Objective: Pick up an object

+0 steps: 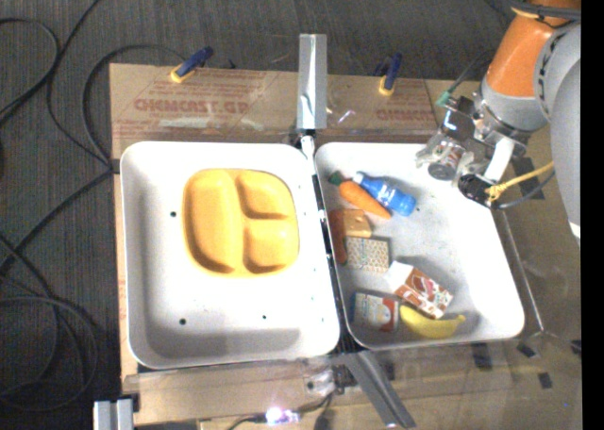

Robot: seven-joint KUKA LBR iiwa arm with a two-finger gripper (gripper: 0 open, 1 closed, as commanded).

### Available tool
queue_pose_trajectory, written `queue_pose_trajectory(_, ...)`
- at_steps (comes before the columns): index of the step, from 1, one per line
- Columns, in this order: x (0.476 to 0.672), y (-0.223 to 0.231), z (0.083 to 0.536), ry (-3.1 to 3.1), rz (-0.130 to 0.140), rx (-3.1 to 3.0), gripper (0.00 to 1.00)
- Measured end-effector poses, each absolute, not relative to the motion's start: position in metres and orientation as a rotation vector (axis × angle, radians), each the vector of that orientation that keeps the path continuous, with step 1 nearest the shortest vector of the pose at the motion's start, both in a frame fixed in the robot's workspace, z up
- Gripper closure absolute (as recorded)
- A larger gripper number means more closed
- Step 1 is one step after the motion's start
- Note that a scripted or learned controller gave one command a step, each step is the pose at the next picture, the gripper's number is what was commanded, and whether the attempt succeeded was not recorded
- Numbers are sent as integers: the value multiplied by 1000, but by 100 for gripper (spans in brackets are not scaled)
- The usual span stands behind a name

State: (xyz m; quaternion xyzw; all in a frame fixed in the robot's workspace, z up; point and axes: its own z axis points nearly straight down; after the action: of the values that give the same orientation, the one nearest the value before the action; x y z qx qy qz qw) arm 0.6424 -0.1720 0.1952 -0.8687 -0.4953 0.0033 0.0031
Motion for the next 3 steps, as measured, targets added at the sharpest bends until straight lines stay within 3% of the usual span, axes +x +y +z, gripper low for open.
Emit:
queue_pose_trajectory(1, 604, -141, 240, -1514, 12, -2746, 100)
queue_pose_trajectory(2, 552, -96, 253, -1484, 13, -2763, 100)
queue_pose_trajectory(3, 534, -121, 230, -1471, 13, -2770, 100)
